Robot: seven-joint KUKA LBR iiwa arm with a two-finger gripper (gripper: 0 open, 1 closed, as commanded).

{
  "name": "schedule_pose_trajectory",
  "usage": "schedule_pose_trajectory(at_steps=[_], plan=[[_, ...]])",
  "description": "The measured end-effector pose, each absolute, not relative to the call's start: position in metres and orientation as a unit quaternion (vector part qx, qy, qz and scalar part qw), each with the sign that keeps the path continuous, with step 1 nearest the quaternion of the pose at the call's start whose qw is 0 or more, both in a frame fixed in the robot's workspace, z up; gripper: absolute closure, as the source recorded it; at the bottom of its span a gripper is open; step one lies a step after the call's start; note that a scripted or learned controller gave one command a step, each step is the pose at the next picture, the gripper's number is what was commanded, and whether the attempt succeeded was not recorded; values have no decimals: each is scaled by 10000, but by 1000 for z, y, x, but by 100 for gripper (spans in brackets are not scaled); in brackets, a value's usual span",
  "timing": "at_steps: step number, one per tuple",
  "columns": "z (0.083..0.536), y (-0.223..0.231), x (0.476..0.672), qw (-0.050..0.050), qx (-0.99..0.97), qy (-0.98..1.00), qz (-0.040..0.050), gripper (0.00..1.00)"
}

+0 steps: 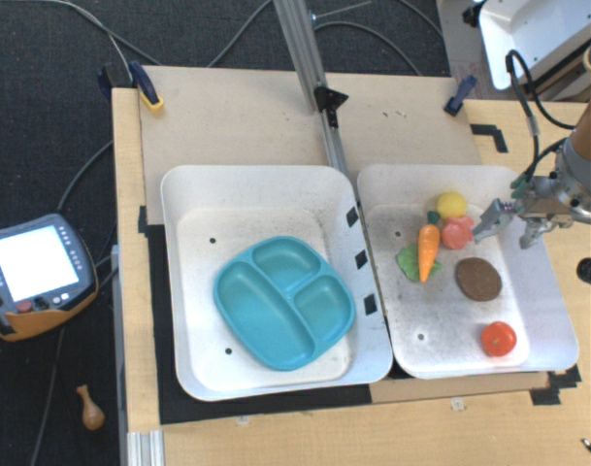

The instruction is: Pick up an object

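Observation:
The right bin point(552, 333) holds a yellow lemon point(451, 204), a pink round fruit point(457, 232), an orange carrot point(427, 251) lying over a green leafy piece point(409, 262), a brown disc point(478, 279) and a red tomato point(498, 338). My gripper point(510, 229) hangs over the right bin's far right side, just right of the pink fruit. Its two grey fingers point(489, 221) are spread apart with nothing between them.
The left bin point(193, 289) holds a blue divided plate point(284, 302). A metal pole point(310, 61) rises behind the bins. A teach pendant point(33, 275) lies off the bench at the left.

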State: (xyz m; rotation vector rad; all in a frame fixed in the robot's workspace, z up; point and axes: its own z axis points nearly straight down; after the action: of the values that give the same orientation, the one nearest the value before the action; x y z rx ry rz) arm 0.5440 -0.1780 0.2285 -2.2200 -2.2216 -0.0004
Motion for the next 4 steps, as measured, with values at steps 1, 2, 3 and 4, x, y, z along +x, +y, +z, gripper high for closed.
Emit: schedule_pose_trajectory(at_steps=[1, 2, 3, 4], plan=[[173, -178, 553, 32, -7071, -7072, 12, 0], [129, -178, 546, 33, -7072, -7070, 13, 0], [89, -179, 550, -45, -7067, -7075, -26, 0], [104, -180, 553, -93, -7067, -7074, -43, 100]])
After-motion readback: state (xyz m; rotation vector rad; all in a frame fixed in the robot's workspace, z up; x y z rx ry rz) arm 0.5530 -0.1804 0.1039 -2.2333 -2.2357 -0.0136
